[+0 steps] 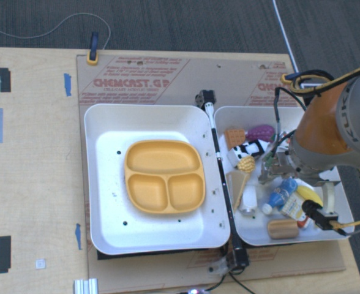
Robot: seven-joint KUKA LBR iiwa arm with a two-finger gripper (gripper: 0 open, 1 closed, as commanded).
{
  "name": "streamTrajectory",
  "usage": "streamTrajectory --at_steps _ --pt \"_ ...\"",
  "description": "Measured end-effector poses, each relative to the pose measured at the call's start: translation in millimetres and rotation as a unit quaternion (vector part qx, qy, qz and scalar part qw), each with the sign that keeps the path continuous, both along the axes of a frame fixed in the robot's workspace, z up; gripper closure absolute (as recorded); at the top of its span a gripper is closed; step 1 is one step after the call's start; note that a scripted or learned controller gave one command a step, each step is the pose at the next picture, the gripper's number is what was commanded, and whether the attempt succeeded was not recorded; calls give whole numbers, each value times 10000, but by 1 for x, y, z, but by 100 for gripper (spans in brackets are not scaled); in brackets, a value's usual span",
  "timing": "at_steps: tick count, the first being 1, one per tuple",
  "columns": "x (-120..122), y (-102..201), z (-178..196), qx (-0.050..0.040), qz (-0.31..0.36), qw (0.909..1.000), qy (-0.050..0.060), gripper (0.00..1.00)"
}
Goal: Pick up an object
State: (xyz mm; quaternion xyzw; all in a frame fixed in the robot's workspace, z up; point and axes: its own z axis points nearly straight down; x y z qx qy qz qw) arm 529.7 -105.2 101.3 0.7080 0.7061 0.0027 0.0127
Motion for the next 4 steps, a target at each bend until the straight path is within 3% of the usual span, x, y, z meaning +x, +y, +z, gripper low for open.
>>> streamTrajectory --at_steps 1,2,3,4 --pt "0 0 0 2 0 10000 3 0" --pt "-30 7 -12 34 18 10000 5 0" --pt "-30 2 0 -17 -11 10000 -21 100" --pt "-50 78 84 77 23 9999 101 100"
